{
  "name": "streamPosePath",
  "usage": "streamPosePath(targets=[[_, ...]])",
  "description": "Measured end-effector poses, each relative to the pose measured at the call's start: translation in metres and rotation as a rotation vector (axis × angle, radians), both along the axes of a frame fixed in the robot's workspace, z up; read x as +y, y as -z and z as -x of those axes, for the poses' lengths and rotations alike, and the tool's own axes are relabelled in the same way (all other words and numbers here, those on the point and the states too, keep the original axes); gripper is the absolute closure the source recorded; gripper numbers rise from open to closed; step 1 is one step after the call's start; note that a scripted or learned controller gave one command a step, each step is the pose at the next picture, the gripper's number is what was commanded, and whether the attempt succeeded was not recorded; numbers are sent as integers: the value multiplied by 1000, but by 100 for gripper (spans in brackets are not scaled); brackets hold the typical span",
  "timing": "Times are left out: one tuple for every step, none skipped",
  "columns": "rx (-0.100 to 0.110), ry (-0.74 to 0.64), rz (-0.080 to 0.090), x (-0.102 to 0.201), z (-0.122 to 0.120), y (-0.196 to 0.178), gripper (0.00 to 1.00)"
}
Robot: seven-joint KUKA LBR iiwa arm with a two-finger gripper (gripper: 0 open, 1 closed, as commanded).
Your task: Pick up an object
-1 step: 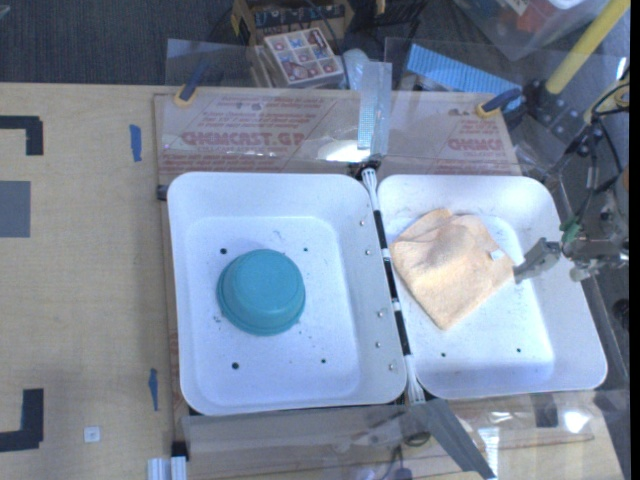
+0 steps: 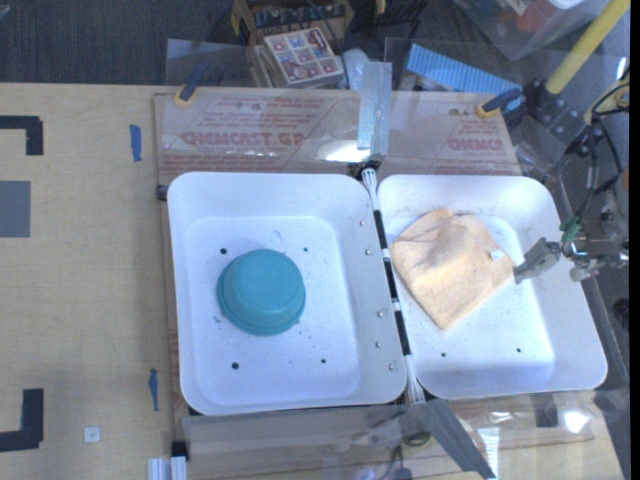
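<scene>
Wooden surface (image 2: 80,298) carrying two shallow white bins side by side, hinged together down the middle. Left bin (image 2: 200,203) holding a teal bowl (image 2: 262,290) flipped upside down, sitting a bit left of centre, well apart from everything else. Right bin (image 2: 570,363) holding a tan folded cloth (image 2: 452,266), rumpled, lying in the upper-left part near the divider. Reaching in from the right edge, low over the right bin's rim: just the wrist end of the arm, mostly cut off by the frame. Gripper (image 2: 540,258) pointing left toward the cloth, with one grey tip touching or right beside its right corner. Can't tell whether the fingers are spread or pressed together, too small and blurry. Nothing visibly pinched between them.
</scene>
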State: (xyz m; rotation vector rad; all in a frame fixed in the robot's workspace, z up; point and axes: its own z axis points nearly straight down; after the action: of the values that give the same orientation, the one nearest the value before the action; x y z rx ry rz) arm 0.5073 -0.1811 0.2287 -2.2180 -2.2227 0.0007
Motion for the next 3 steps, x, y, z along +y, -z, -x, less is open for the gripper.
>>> streamPosePath(targets=[[0, -158, 0, 48, -56, 57, 0], [-4, -154, 2, 45, -56, 47, 100], [-4, -154, 2, 45, -56, 47, 0]])
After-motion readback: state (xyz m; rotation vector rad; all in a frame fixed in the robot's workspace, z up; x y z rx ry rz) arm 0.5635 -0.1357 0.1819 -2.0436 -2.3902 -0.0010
